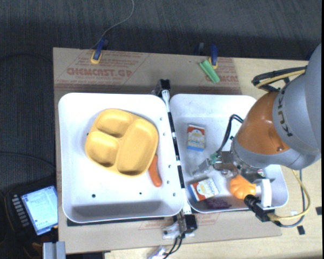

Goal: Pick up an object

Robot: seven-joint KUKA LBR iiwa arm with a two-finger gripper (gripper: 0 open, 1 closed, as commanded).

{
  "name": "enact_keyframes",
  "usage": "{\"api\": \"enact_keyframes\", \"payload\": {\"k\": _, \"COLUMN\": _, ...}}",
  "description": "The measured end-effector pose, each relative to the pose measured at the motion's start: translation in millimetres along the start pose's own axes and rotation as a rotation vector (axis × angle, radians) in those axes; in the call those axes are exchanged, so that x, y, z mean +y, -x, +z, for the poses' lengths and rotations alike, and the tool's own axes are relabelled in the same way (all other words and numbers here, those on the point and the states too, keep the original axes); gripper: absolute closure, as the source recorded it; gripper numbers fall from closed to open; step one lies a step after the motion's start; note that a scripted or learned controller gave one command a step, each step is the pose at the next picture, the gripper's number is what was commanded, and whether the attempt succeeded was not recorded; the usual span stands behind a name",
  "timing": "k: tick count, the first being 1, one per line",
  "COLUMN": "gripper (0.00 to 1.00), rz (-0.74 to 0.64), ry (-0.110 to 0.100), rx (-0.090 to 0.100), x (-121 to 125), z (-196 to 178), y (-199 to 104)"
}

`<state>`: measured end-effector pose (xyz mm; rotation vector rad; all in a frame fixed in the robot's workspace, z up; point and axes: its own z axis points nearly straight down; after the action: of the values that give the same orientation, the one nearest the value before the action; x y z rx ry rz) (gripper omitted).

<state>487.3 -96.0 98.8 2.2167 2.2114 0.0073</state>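
Note:
The right bin holds a small orange, white and blue carton near its middle. A second similar carton lies by the front wall, with a dark purple item just in front of it. An orange rounded object sits to the right of that carton. My gripper hangs low over the right bin, just above the second carton and left of the orange object. The wrist and arm hide the bin's right part.
The left bin holds a large yellow lumpy object and a thin orange piece beside the dividing wall. A green item and blue clamps sit on the cardboard behind the bins. A cable runs off the bench's front right corner.

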Motion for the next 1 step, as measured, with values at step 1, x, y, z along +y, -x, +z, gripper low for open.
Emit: {"api": "enact_keyframes", "payload": {"k": 1, "gripper": 1.0, "rz": 0.0, "ry": 0.0, "rx": 0.0, "x": 0.6, "z": -9.6, "y": 0.0}}
